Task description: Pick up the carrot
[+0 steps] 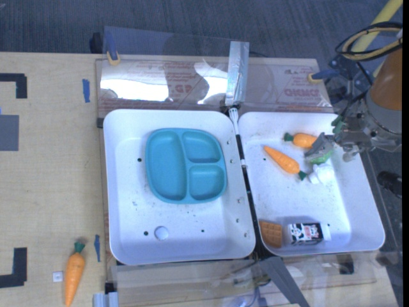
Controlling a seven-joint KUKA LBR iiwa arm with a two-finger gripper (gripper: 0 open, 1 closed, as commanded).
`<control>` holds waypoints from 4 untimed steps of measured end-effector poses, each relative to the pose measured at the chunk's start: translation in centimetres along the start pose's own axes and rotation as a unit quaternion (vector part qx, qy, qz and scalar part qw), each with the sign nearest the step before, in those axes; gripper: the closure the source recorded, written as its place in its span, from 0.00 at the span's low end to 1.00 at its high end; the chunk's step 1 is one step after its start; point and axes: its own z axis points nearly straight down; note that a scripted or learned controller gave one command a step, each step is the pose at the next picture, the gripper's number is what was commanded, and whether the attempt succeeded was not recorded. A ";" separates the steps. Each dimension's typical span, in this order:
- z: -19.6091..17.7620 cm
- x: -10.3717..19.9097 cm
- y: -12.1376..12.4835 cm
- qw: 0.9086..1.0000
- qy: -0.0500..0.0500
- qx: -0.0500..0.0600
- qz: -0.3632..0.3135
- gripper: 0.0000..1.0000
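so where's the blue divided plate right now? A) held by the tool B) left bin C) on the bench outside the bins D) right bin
B: the blue divided plate lies flat in the left bin, while the tool is over the right bin near the two carrots.

A blue divided plate lies in the left bin. In the right bin, a small black-and-white carton lies on its side near the front wall, just beside a brown waffle at the front left corner
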 end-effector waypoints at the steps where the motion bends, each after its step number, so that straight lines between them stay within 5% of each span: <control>1: -3.7 2.9 1.1 1.000 0.000 -0.002 -0.002 0.00; 2: 11.1 4.1 5.1 0.998 0.000 0.007 0.065 0.00; 3: 15.2 1.6 7.3 1.000 0.000 -0.001 -0.030 0.00; 4: 13.9 1.5 7.5 1.000 -0.001 -0.005 -0.030 1.00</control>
